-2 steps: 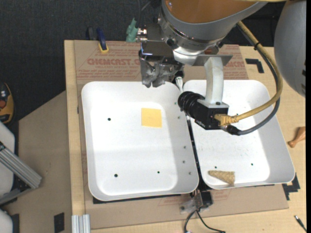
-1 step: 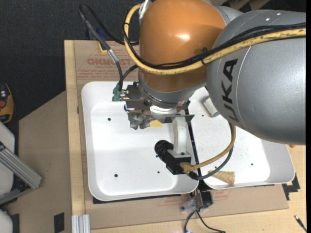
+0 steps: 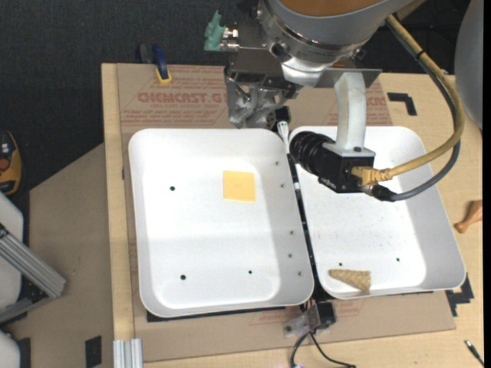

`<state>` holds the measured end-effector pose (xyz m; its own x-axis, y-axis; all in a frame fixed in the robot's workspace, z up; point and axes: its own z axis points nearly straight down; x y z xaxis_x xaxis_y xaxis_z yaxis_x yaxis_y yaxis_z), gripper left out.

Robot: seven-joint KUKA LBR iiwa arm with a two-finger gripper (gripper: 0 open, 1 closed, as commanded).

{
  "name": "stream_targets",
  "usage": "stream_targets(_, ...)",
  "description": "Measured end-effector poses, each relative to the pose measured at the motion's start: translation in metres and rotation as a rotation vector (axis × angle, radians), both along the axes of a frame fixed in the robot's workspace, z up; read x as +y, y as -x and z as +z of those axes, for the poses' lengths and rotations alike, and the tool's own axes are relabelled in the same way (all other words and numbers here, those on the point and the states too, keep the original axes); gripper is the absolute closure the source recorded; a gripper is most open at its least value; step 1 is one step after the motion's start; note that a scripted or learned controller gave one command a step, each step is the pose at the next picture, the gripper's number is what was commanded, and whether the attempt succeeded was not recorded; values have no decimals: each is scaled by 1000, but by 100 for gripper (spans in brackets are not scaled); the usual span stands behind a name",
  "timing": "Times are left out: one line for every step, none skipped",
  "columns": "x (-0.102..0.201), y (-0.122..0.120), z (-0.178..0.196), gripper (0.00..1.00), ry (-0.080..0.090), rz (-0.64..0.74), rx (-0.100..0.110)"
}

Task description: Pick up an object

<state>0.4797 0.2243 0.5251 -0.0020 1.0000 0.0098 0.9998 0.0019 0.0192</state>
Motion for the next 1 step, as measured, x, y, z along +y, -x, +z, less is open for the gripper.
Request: stream_targets(0,2,-178,100,18,-4,36)
